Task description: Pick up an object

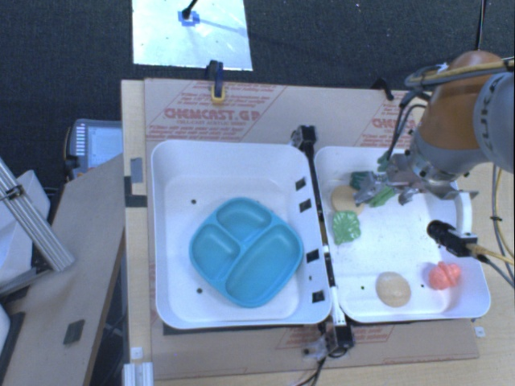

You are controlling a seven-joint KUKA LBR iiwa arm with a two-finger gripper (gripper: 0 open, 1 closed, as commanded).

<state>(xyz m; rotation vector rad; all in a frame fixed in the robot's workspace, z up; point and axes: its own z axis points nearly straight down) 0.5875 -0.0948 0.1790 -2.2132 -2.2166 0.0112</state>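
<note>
We record a blue divided plate point(245, 252) in the left bin point(173, 167), well to the lower left of the gripper point(372, 186). In the right bin point(471, 300), a pale yellow piece point(344, 199) sits just beside the gripper's left, a green leafy piece point(347, 227) just below it. A green stick-like object point(381, 195) lies at the gripper's tip; we judge it light, stiff and best taken across its narrow width. Whether the pincer is parted or clenched, we cannot tell. A beige egg-shaped piece point(393, 289) and a pink piece point(443, 276) lie well below, to the right.
</note>
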